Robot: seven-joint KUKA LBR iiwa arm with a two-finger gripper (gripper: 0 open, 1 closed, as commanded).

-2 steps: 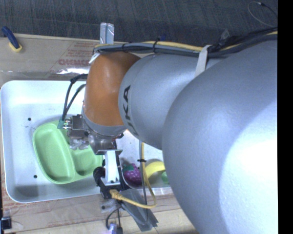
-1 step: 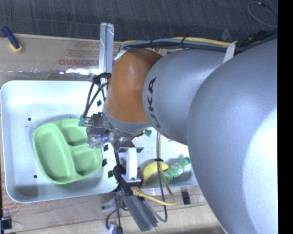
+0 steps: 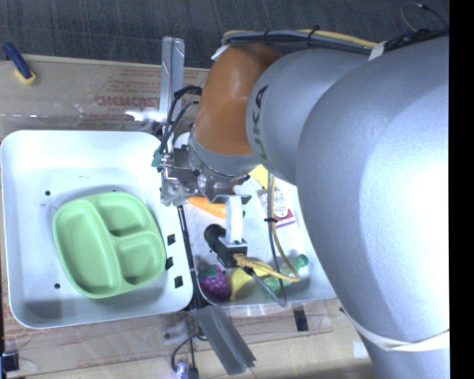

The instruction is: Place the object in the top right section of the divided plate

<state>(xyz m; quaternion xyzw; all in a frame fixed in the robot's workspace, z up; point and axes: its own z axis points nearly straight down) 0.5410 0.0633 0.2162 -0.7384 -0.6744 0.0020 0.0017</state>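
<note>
1. A bench seen from above carries two shallow white bins side by side. The left bin (image 3: 16, 172) holds a green divided plate (image 3: 63, 239) with one large section and two smaller ones, all showing bare green.
2. The top right section (image 3: 122, 212), the target, is the upper of the two small ones, on the side nearest the other bin.
3. The right bin (image 3: 320, 289) is largely covered by the bulky grey arm (image 3: 363, 172), which reaches in from the right.
4. Toy food shows below the arm. An orange piece (image 3: 208, 206) lies just under the wrist. A purple bunch of grapes (image 3: 214, 283) and a yellow piece (image 3: 241, 279) touch each other near the front wall, with a green piece (image 3: 299, 260) beside them.
5. The gripper (image 3: 176, 181) hangs over the strip where the two bins meet, close to the orange piece. It cannot be told whether it is open or closed, and no object is seen held in it.
6. The object to be placed is judged to be one of the pieces in the right bin. Which one is not clear.
7. The step in hand looks like the pick, so the task is at an early stage.
8. The next move calls for a secure hold on one piece, a lift clear of the bin walls, and a short carry left to the target section.
</note>
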